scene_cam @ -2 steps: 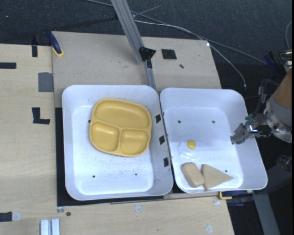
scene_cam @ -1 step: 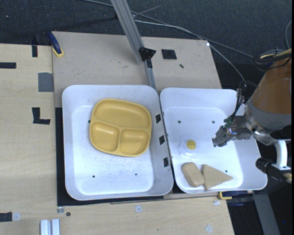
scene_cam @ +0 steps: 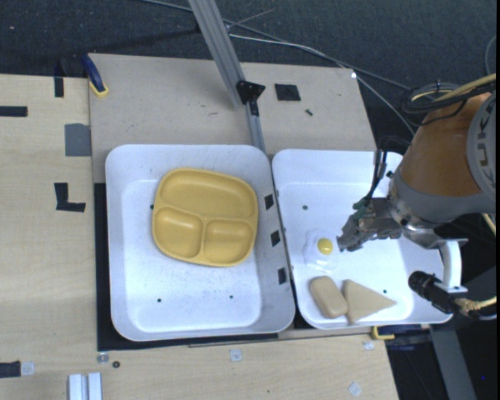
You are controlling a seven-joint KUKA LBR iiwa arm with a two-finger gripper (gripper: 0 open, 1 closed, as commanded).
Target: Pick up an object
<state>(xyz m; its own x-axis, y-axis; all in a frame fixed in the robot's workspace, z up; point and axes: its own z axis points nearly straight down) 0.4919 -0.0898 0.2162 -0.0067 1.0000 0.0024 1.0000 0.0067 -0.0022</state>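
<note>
Tan rounded bread-like lump (scene_cam: 327,297), one, and tan wedge-shaped piece (scene_cam: 367,300), one, below jaws, front of right white bin (scene_cam: 317,169). Yellow moulded three-compartment plastic tray (scene_cam: 205,217), one, well left of jaws. Small yellow round piece (scene_cam: 324,246), one, just left of gripper (scene_cam: 350,238); likely target. Jaw state: cannot tell. Advice: centre over piece before descending.

No legible text, label, brand, number or sign showing on bench, bins or objects. Arm's grey casing (scene_cam: 493,148) at right edge carrying large dark lettering, cropped by frame; partial strokes showing, possibly "U" and "K", not readable with confidence. Dark tape patches (scene_cam: 287,92) lying on bench surface bearing no print. Yellow compartment tray (scene_cam: 205,217) bearing no markings.
</note>
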